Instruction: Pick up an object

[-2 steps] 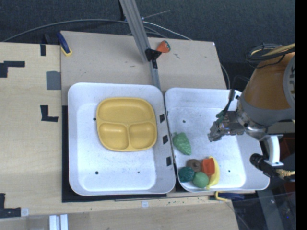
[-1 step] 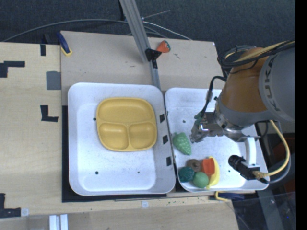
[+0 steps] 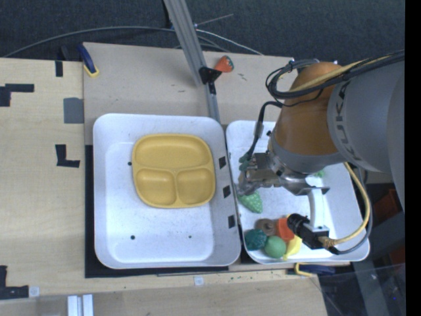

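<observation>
- Two shallow white bins sit side by side on a pale wooden bench (image 3: 39, 196) with dark carpet beyond its far edge; black tape marks dot the bench to the left.
- Filling much of the left bin (image 3: 112, 242) is a yellow compartment plate (image 3: 174, 170), three wells facing up, lying flat and apart from everything else.
- Over the right bin (image 3: 352, 206) hangs the grey arm, its orange band (image 3: 309, 110) above the wrist, reaching in from the right and covering most of the bin's middle.
- At the arm's lower end, the gripper (image 3: 252, 180) sits close to the bin's left wall, just above a small light-green toy (image 3: 251, 203).
- That green toy lies directly below and slightly toward the viewer from the tool, its long axis slanting from upper left to lower right; the two appear to touch or nearly touch, though the view cannot settle which.
- Whether the tool is spread or pressed together cannot be told from this angle, and nothing can be seen held in it.
- Near the bin's front edge, well below the tool, cluster a brown ring-shaped piece (image 3: 266, 226), a dark-green lump (image 3: 256, 239), a rounder green ball-like toy (image 3: 275, 247), an orange piece (image 3: 285, 228) and a yellow piece (image 3: 293, 245), all touching or just beside one another.
- Judging by position, the light-green toy is the likeliest target, and a short drop straight down would meet it; the bin wall beside it leaves little room on that side.
</observation>
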You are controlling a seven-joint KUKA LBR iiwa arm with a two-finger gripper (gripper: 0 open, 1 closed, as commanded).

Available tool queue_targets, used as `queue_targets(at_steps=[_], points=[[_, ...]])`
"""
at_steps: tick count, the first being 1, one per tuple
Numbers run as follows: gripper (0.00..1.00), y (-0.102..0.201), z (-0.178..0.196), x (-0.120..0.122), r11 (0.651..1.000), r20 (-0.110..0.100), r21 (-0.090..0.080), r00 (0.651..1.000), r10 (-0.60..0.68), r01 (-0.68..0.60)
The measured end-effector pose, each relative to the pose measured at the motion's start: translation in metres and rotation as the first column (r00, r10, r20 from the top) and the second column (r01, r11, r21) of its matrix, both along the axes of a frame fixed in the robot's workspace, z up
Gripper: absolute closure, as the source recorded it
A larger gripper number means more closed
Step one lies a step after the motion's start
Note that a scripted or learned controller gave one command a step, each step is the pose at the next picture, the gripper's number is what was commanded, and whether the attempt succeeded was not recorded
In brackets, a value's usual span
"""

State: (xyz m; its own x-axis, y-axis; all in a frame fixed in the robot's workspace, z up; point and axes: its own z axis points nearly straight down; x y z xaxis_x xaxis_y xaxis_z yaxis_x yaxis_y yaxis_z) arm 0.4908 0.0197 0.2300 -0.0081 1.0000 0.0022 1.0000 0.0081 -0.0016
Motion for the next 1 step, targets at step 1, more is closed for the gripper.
queue_targets(at_steps=[1], points=[[1.00,0.0496,-0.0114,0.0020,1.000,-0.003,-0.002,1.000,-0.001,0.001]])
